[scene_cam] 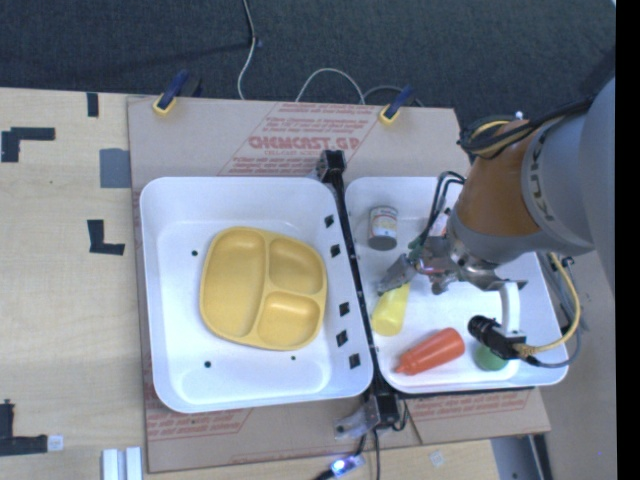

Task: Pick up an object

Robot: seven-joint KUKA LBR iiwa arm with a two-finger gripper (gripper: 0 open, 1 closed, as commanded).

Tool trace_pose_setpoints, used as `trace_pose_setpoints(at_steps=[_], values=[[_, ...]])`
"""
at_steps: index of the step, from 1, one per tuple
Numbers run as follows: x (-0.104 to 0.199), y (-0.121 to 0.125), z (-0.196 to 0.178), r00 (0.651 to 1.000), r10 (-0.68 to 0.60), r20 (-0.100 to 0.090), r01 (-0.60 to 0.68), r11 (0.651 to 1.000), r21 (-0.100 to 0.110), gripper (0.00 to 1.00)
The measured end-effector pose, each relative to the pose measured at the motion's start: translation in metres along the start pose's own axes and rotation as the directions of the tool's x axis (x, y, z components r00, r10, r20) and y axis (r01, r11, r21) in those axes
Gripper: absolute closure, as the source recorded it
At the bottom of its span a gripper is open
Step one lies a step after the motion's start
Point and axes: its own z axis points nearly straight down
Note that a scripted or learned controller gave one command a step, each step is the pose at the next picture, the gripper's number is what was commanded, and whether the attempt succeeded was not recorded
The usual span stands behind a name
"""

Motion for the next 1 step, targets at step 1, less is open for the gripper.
trace_pose_setpoints(at_steps=[1], values=[[0.0006,-0.0001,0.0331,1.000,-0.001,0.001,0.001,1.000,-0.005,0.00]])
